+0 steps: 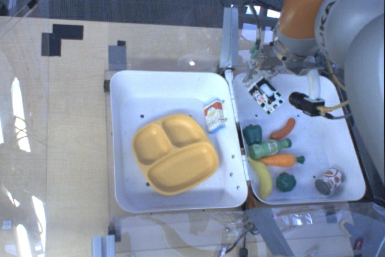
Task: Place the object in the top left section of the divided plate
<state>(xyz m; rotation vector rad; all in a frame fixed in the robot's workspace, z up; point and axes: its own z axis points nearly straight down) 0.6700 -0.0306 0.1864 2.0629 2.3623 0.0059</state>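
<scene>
The grey arm (346,21) fills the 2 o'clock corner, bent down over the far end of the right bin (355,183), its orange band above the wrist and its jaws (264,72) hanging low near the bin's 11 o'clock corner; whether they are apart or together I cannot tell. On the table (60,129) the left bin (120,189) keeps the yellow divided plate (174,153) alone at its centre, probably so a drop has open room. A small carton (213,115) lies just beside the plate at its 1 o'clock, not in any section. The right bin serves as the stock: banana (261,177), carrot (280,160), green bottle (271,148), sausage (283,128), can (328,181), pepper (252,133). Which is the task's object cannot be told; nothing rests in the top left section.
</scene>
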